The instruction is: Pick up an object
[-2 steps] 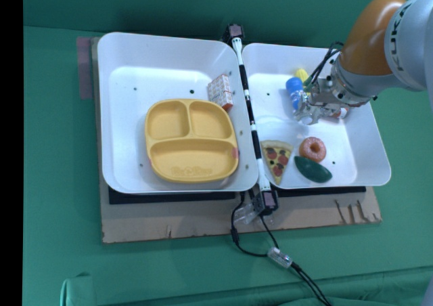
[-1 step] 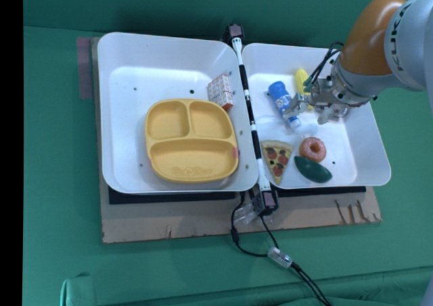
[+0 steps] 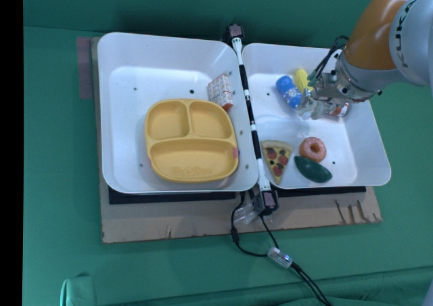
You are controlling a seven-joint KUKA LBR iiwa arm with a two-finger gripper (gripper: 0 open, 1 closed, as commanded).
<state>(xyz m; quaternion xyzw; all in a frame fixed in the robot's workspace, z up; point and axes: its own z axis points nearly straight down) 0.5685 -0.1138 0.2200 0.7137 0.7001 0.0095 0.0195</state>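
My gripper (image 3: 325,108) hangs low in the right bin (image 3: 369,156), near its back right part, and its fingers stand open with nothing between them. Just left of it lie a blue bottle-like toy (image 3: 289,91) and a small yellow toy (image 3: 301,80), both close to the left finger. A bit of red (image 3: 344,110) peeks out at the gripper's right side. Toward the front of the bin lie a pink donut (image 3: 312,149), a pizza slice (image 3: 276,160) and a dark green toy (image 3: 312,170).
The left bin (image 3: 122,95) holds a yellow divided plate (image 3: 191,139) and a small patterned box (image 3: 220,89) by the dividing wall. A black-and-white rod (image 3: 247,101) runs between the bins. Cables (image 3: 270,244) trail off the front of the cardboard base.
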